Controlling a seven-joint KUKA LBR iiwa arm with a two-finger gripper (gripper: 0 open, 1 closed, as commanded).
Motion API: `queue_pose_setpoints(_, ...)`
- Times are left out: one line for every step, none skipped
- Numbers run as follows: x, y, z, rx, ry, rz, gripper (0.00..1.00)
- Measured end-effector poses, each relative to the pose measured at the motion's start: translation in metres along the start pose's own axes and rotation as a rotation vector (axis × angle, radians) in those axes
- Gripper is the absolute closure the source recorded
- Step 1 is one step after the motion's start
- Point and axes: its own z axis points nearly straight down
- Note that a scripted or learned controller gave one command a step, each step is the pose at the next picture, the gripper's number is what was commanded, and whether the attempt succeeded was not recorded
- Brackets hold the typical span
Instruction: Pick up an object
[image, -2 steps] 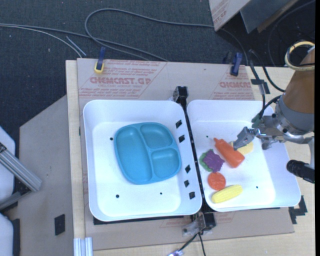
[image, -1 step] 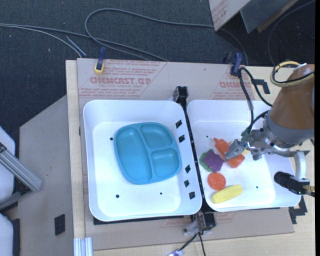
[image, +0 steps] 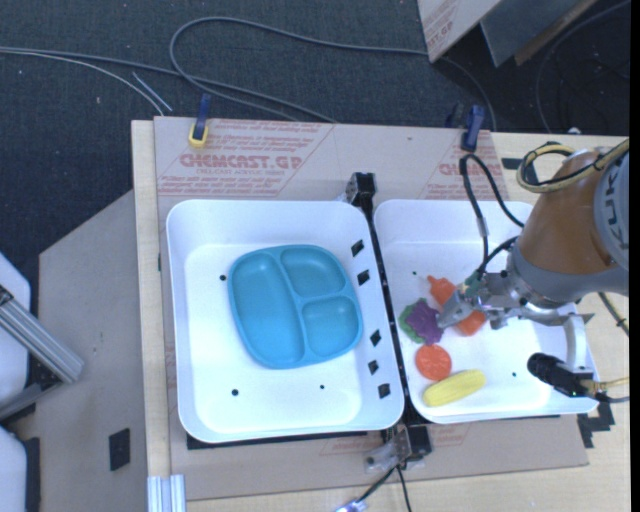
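toys (image: 437, 340) bunched up on right bin's (image: 520, 392) left side, its right floor open, blue tray (image: 295, 303) hogging left bin's (image: 195, 300) middle

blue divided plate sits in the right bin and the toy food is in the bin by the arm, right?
Not quite: the camera view shows the blue divided plate in the left bin, not the right one. The toy food, including the yellow piece and the purple piece, does lie in the right bin, by the arm.
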Motion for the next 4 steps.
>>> queue_pose_setpoints(-0.001,0.002,0.033,-0.007,-0.001,0.001,0.00)
queue_pose_setpoints(0.000,0.003,0.020,-0.013,-0.001,0.000,1.00)
queue_pose_setpoints(-0.004,0.005,-0.043,-0.012,-0.004,-0.001,1.00)
queue_pose_setpoints(0.005,0.001,-0.098,-0.013,-0.003,-0.002,1.00)
